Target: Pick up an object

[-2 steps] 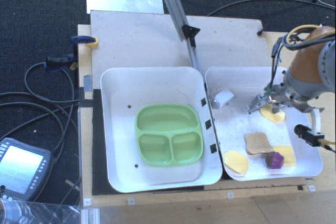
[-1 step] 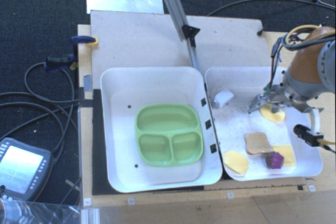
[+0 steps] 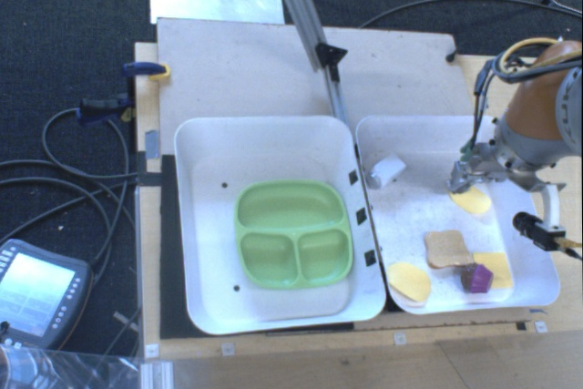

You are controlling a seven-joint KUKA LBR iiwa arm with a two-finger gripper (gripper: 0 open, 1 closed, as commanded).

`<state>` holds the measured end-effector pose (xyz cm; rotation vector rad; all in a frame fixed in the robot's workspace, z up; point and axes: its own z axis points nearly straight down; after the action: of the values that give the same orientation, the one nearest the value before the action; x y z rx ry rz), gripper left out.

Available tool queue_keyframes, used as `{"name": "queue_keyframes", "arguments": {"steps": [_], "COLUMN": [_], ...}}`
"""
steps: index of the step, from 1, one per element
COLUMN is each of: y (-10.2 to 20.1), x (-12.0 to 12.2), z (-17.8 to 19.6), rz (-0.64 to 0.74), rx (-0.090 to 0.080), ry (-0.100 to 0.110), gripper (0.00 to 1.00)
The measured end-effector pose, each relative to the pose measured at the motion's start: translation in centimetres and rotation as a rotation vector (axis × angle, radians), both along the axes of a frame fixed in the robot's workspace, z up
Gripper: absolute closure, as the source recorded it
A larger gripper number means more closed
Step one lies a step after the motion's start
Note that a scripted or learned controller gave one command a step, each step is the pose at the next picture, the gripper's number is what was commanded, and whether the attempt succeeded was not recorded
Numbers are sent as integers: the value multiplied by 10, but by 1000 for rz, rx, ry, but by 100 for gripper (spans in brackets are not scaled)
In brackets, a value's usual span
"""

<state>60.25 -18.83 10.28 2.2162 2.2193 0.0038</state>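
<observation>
My gripper (image 3: 465, 182) is low in the right bin (image 3: 405, 214), at its far right side, directly over a yellow oval piece (image 3: 474, 201). That piece lies just under the fingertips. A tan bread slice (image 3: 445, 248) lies nearer the front, with a purple block (image 3: 475, 278) and a yellow square slice (image 3: 496, 266) beside it. Another yellow oval piece (image 3: 409, 281) rests at the bin's front left corner. A small white-grey object (image 3: 386, 170) sits by the bin's left wall.
The left bin (image 3: 205, 196) holds a green three-compartment tray (image 3: 293, 233). A slanted metal pole (image 3: 305, 9) crosses the bench behind the bins. Cables and a teach pendant (image 3: 36, 287) lie on the floor at left.
</observation>
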Motion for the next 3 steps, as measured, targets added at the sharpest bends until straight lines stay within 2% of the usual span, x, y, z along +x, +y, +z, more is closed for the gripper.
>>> {"name": "queue_keyframes", "arguments": {"steps": [2,3], "y": [9,9], "x": [3,4], "z": [122,152], "rz": [7,6], "rx": [0,1], "ry": [-3,-1], "gripper": [100,100]}}
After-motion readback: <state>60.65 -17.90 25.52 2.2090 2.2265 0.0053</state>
